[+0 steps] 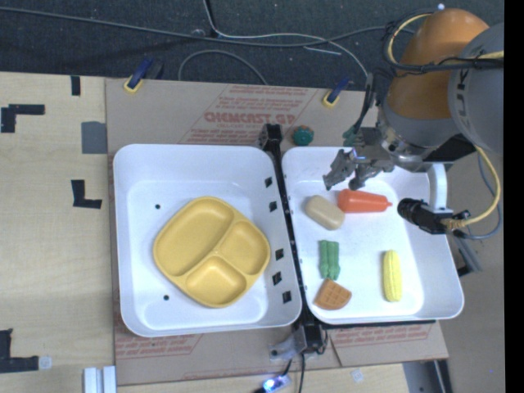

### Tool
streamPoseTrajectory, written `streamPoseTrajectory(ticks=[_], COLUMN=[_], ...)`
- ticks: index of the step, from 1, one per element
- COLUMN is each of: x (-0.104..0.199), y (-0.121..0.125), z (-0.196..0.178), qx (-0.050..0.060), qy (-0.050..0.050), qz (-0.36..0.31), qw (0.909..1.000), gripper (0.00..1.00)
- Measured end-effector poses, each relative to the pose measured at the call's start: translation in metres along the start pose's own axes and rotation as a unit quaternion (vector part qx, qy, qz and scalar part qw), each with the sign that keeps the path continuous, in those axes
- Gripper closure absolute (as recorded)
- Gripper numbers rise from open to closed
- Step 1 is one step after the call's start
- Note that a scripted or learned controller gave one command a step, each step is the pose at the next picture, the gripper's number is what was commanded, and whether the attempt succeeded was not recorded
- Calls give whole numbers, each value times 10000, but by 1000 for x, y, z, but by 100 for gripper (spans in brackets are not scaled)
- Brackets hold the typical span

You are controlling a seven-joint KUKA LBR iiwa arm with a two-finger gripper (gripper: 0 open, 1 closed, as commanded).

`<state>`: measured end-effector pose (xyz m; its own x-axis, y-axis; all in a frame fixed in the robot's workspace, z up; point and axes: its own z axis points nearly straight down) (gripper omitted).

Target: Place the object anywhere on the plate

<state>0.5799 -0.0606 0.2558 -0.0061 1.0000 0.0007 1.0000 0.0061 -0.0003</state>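
A yellow three-compartment plate (212, 250) lies in the left bin (135, 219). In the right bin (426, 289) lie an orange carrot (363, 202), a beige potato-like piece (324, 212), a green vegetable (329, 259), a brown waffle-like wedge (332, 295) and a yellow corn cob (392, 275). My gripper (350, 173) hangs over the back of the right bin, just above and left of the carrot. Its fingers (336, 176) are spread apart with nothing between them.
A small teal object (304, 135) lies on the cardboard behind the bins. A black divider (278, 211) runs between the two bins. Yellow clips (336, 93) hold the cardboard at the back, and cables cross the dark floor beyond.
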Motion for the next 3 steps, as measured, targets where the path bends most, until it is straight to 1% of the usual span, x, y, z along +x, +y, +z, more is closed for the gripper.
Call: streamPoseTrajectory(ticks=[1, 3], x=[51, 154], y=[-2, 7], z=[-1, 37], qx=[5, 17], qy=[-1, -5], qz=[2, 2], qw=[10000, 10000], gripper=[100, 100])
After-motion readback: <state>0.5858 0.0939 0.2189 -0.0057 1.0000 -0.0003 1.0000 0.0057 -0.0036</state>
